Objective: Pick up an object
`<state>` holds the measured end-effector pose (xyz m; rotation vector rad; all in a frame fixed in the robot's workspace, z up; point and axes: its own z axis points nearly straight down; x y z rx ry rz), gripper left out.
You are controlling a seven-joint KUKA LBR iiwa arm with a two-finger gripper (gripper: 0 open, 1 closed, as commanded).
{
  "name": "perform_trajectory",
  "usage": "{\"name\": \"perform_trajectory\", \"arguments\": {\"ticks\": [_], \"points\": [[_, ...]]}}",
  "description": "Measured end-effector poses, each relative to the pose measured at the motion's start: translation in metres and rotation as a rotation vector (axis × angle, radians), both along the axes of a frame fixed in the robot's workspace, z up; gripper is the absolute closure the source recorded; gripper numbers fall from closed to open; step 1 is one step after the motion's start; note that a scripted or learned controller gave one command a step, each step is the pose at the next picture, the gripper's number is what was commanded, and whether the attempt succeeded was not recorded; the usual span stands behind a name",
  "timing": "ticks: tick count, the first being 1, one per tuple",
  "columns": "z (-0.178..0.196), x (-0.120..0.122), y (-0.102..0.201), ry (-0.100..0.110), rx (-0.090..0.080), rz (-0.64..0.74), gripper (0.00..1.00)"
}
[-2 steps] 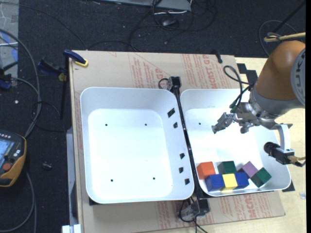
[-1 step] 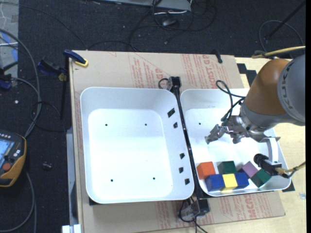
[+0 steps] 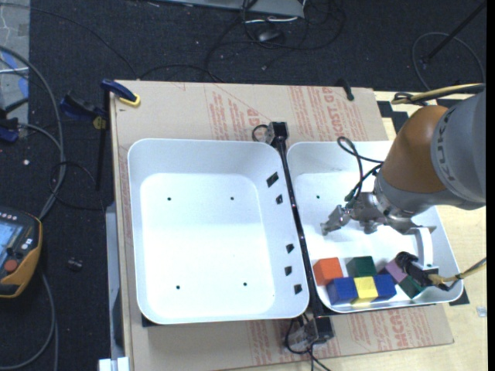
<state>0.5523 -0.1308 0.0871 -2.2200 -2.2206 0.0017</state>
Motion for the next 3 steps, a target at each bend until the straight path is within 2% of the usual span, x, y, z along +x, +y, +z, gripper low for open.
{"name": "perform_trajectory", "arguments": {"ticks": [1,2,3], "points": [[0.012,0.001,-0.001,-0.003,-0.001,-0.001,1.0],[0.057,0.007,-0.007,-0.005,-0.001,0.0,1.0],[0.119,0.009,-0.008,-0.007,-0.001,0.0,1.0]]}}
